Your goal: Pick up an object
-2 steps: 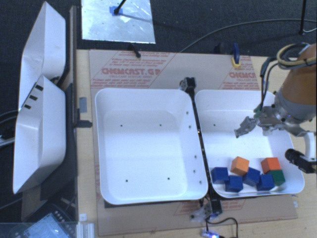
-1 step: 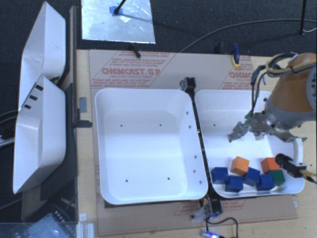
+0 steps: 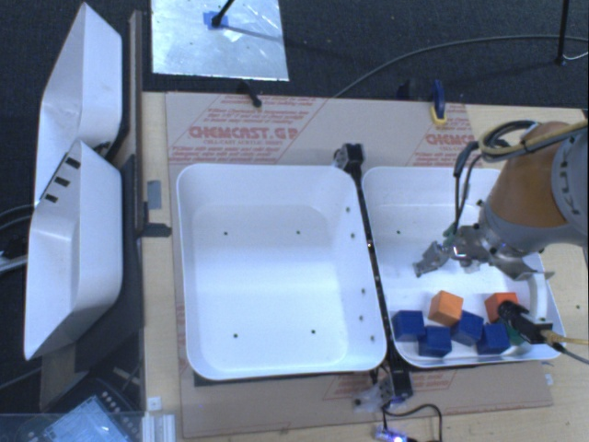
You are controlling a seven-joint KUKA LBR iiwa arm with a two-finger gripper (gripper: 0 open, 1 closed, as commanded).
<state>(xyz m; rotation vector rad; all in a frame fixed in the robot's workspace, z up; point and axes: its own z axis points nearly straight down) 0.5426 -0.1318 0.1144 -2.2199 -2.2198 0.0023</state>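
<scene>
Down in the right bin (image 3: 405, 201), along its near edge, sit the blocks: an orange cube (image 3: 446, 307), a second orange block (image 3: 502, 304) to its right, and four blue cubes (image 3: 448, 331) clustered close together in front of them. The gripper (image 3: 431, 261) hangs above the bin floor just left of and behind the orange cube, apart from every block, with nothing between its fingers; whether they are spread or closed cannot be told. The grey arm (image 3: 529, 196) reaches in from the right. The left bin (image 3: 198, 191) lies beside, touching along a dark divider.
</scene>
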